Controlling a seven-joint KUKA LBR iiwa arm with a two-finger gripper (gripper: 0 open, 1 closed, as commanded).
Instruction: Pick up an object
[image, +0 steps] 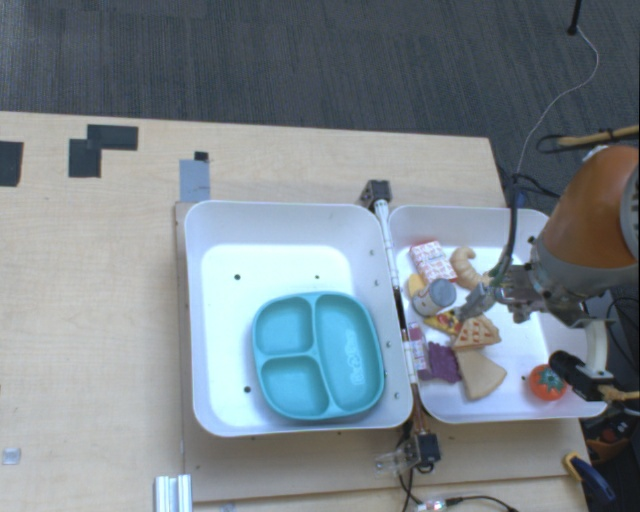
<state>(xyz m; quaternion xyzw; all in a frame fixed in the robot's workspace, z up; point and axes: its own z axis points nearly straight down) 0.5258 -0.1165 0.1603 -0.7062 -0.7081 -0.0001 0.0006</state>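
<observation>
Over the right bin, the robot arm is seen reaching in from the right.

On the bench, two white bins are set side by side. The left bin (215, 330) is taken up by a blue plate (318, 354) with three parts. The right bin (530, 395) is filled with small toy foods: a pink box (430, 261), a tan curved piece (465, 264), a grey can (436, 296), a pizza slice (476, 334), a purple piece (441, 362), a tan bread slice (483, 378) and a red tomato (545, 383). The gripper (481, 299) is held low over the pile, just beside the grey can and above the pizza slice. Whether the fingers are open or closed cannot be told, and nothing is seen held between them. The arm's orange band (596, 208) is seen at the right.
</observation>
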